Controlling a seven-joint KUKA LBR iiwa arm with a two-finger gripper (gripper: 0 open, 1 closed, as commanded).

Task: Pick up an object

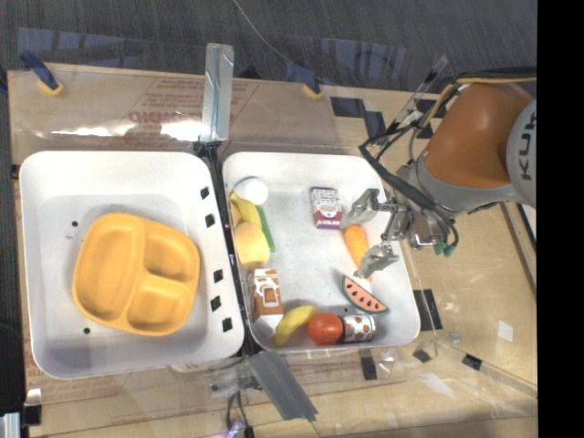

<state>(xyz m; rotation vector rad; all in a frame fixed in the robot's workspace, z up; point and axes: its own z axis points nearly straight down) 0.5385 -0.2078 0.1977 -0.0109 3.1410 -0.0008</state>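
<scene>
The metal two-finger gripper [369, 234] hangs spread open over the right white bin [292, 167], holding nothing, with the small orange carrot [355, 243] lying between its fingers. Just nearer lies a red watermelon slice [363, 294]; a small maroon carton [325, 207] sits left. The left bin [55, 176] holds a yellow divided tray [136, 273].

The arm [511, 153] is showing a grey shell with a broad, glossy orange band [470, 140] bulging above the wrist. Dark letters are running down the grey casing near the edge. Thin black cables are looping off the wrist, and the gripper [372, 231] is gleaming in bare silvery metal with slim fingers [376, 261].
</scene>
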